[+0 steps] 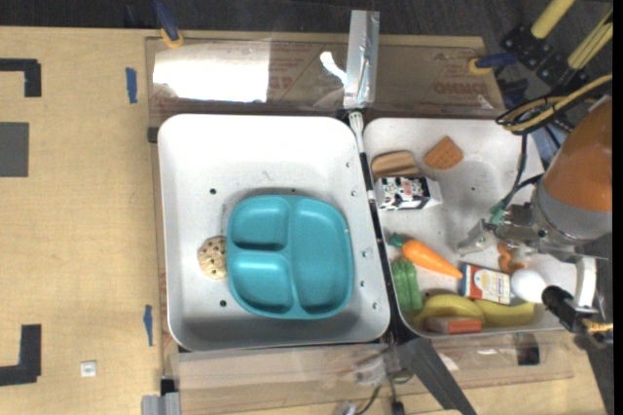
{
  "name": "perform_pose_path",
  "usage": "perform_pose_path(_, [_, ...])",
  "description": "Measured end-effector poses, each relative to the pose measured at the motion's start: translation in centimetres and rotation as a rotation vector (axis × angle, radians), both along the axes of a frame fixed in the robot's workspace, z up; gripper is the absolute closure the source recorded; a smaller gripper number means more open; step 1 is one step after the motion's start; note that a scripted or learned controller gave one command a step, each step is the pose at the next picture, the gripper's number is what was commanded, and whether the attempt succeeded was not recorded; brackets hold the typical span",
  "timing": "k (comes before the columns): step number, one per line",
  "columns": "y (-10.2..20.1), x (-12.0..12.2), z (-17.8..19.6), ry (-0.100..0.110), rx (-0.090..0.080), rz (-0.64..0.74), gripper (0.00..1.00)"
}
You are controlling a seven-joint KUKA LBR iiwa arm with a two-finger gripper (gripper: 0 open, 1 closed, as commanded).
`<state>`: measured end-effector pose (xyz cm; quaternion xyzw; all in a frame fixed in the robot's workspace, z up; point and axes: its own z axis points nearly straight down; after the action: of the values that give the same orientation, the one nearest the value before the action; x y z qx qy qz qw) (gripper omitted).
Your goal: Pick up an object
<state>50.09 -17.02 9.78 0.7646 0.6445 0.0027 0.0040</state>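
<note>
The grey arm with the orange band (584, 171) enters from the right and stands over the right shallow white bin (477, 160). Its two-finger gripper (501, 226) sits low over the bin floor; whether it is open or closed cannot be told from this view. Just to the left of the gripper lies an orange plastic carrot with a green top (428, 257). Directly below the gripper, toward the near wall, is a small red-and-white carton (486, 284) with printing too small to read, and just right of that a white egg-shaped object (528, 285). Below the carton, along the near wall, lies a yellow plastic banana (477, 310), with a green plastic vegetable (405, 284) to its left. Up and to the left of the gripper is a black-and-white patterned carton (403, 193); its markings are illegible. Just above that carton rests a brown bread-like block (393, 162), and beside it an orange cracker-shaped piece (443, 153). Well to the left of the gripper, the left shallow white bin (195, 150) holds a teal plastic divided plate (289, 253) with a speckled tan cookie (212, 257) touching its left edge. Beyond the bins, a cardboard panel (443, 82) carries faint reddish lettering that cannot be read.
</note>
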Motion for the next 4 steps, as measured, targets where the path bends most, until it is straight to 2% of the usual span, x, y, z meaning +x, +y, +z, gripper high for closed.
perform_pose_path(1, [-0.1, 0.1, 1.1, -0.003, -0.004, -0.001, 1.0])
perform_pose_path(2, [-0.1, 0.0, 1.0, -0.002, -0.004, -0.001, 0.0])
perform_pose_path(3, [-1.1, 3.4, -1.1, 0.006, 0.002, 0.069, 0.0])
perform_pose_path(4, [-1.6, 0.3, -1.1, 0.007, 0.002, 0.069, 0.0])
